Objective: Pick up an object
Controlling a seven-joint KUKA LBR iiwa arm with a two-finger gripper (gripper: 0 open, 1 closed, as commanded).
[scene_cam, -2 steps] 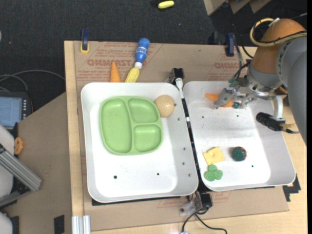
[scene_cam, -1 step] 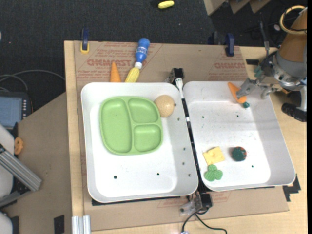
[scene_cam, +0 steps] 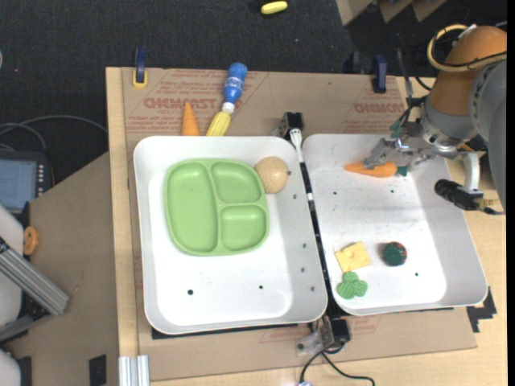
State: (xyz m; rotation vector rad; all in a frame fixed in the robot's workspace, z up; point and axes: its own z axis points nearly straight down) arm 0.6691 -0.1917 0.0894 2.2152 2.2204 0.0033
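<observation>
Brown cardboard-topped bench [scene_cam: 338,107] on dark carpet carries two shallow white bins side by side. The left white bin [scene_cam: 161,296] holds a green three-compartment plastic plate [scene_cam: 216,206] at centre, with a beige egg-shaped ball [scene_cam: 273,174] touching the plate's 2 o'clock corner. The right white bin [scene_cam: 434,240] holds an orange toy carrot [scene_cam: 370,168] at 11 o'clock, lying roughly level. At 6 o'clock in that bin sit a yellow cheese wedge [scene_cam: 352,256] and a small green leafy toy [scene_cam: 352,286], with a dark green round toy [scene_cam: 393,253] just beside the wedge. The grey arm's two-finger gripper [scene_cam: 393,153] is directly over the carrot's right end; whether its fingers are spread or clamped on the carrot cannot be told. Behind the left bin lie a yellow corn toy [scene_cam: 219,123] and a blue-and-white bottle [scene_cam: 234,84].
</observation>
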